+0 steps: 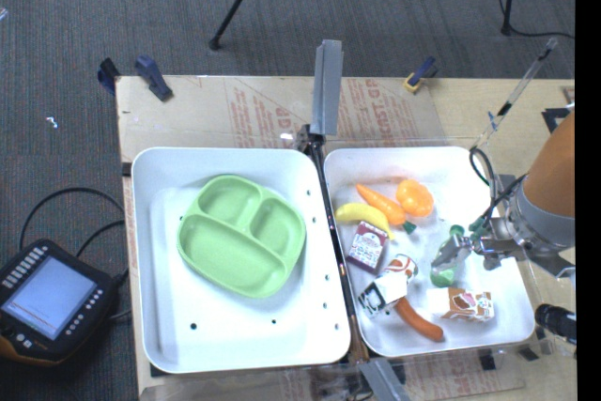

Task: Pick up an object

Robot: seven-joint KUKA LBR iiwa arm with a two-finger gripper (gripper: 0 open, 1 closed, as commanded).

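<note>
- A cardboard-topped bench (376, 108) stands on dark carpet, bearing two shallow white bins side by side; a tablet-like pendant (47, 296) lies on the floor at the left.
- The left bin (160, 333) holds a green divided plate (242, 234), set a little toward its upper half.
- The right bin (507, 315) holds the toys: an orange pepper (415, 197), a carrot (379, 202) and a banana (362, 215) near the top, a dark red carton (367, 246) below them, a small white carton (399, 269), a sausage-like orange piece (416, 320) and a brown-and-white packet (470, 305) near the bottom.
- The arm enters from the right, and its gripper (451, 254) hangs low in the right part of that bin, tips pointing left.
- A small green object (442, 276) sits just below and touching or nearly touching the tips; it is the nearest candidate for picking.
- The fingers look slightly spread, but at this size I cannot tell whether they are parted or closed, nor whether anything lies between them.
- My judgement: the green piece lies just toward the bin's near edge from the tips, so a short drop and close would suit; the white carton close by on its left could be nudged.
</note>
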